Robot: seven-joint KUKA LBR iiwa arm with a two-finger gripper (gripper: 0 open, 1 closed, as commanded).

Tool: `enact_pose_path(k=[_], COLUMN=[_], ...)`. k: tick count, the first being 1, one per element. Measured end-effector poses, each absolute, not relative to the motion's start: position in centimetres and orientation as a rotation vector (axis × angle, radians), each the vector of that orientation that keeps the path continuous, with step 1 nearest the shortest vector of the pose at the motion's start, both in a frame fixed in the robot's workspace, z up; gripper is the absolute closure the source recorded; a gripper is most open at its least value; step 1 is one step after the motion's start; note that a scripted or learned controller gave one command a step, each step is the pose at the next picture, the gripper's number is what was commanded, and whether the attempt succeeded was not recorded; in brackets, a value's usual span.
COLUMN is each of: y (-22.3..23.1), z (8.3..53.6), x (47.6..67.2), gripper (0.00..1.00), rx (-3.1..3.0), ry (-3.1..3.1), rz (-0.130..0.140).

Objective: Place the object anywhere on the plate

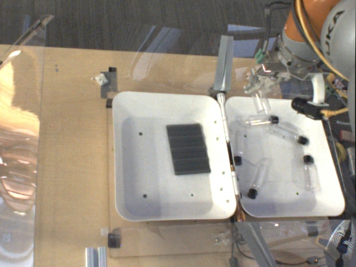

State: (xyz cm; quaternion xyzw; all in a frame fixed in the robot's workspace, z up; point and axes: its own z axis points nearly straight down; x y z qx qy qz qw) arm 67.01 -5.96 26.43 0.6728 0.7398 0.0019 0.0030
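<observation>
Wooden bench (67, 149), two white bins. Pincer (261, 85) up over the right bin's (334, 204) back rim, holding a clear tube (260, 103); how wide, cannot tell. More tubes (257, 178) below. Dark plate (188, 148) far left. Could slip out: smooth, thin grip.
</observation>
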Motion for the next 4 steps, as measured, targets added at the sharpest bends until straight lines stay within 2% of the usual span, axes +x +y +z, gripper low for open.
enact_pose_path(k=[1,2,3,4], y=[-1.4,3.3,10.9,14.2], z=[20.8,19.3,18.6,17.4], x=[65.8,66.8,64.6,62.2], gripper=[1.00,1.00,1.00,1.00], rx=[2.280,1.741,1.372,0.929], ry=[2.158,2.611,2.821,2.995], rz=[0.005,0.005,0.007,0.007])
